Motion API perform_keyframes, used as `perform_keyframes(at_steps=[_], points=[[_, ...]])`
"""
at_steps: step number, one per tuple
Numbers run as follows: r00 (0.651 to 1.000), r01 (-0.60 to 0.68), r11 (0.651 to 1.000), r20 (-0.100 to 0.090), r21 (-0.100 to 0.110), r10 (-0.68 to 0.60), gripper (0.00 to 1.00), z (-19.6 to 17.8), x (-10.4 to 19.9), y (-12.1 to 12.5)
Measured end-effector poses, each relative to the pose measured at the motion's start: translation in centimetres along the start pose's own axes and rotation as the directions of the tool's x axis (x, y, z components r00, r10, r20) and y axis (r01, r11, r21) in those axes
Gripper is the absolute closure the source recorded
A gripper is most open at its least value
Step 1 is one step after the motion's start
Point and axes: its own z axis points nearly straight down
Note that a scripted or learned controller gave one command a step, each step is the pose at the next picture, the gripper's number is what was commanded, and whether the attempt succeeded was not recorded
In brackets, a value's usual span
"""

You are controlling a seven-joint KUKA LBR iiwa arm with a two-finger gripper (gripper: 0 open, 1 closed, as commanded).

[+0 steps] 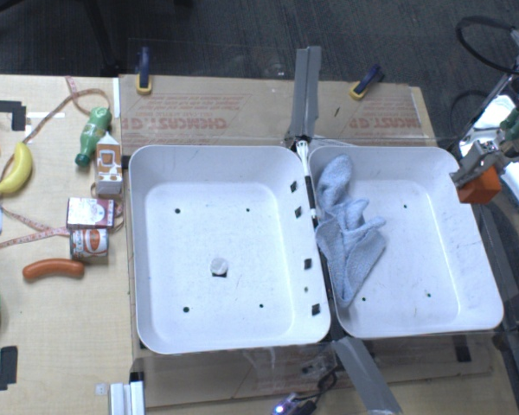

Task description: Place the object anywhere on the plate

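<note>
Two shallow white bins sit side by side on the tabletop, the left bin (147, 258) and the right bin (467, 275) meeting at a hinged seam down the middle. A small pale round object (219, 267) lies on the floor of the left bin, a little below and left of its centre, well apart from every wall. In the right bin a crumpled grey-blue cloth (346, 227) is heaped against the left wall, reaching from near the far left corner down past the middle.

The arm (502, 141) comes in at the right edge of the view, beyond the far right corner of the right bin — its orange band (479, 185) hangs just outside that bin's right wall, above the rim. The claw cannot be made out there, so whether it is spread or pressed together cannot be told.

Left of the bins, along the tabletop's left side, lie a banana (13, 169), a green bottle (92, 133), a small carton (108, 169), a can (90, 243) and a sausage (54, 270) — all well apart from the round object
</note>
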Motion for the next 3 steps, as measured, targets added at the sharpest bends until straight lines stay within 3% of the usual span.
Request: perform_keyframes(at_steps=[1,2,3], points=[[0.991,0.136,0.991,-0.001,0.001,-0.136,1.0,0.0,11.0,6.8],[0.964,0.268,0.964,-0.001,0.0,-0.268,1.0,0.0,3.2,3.4],[0.982,0.187,0.982,-0.001,0.004,-0.187,1.0,15.1,25.7,5.5]])
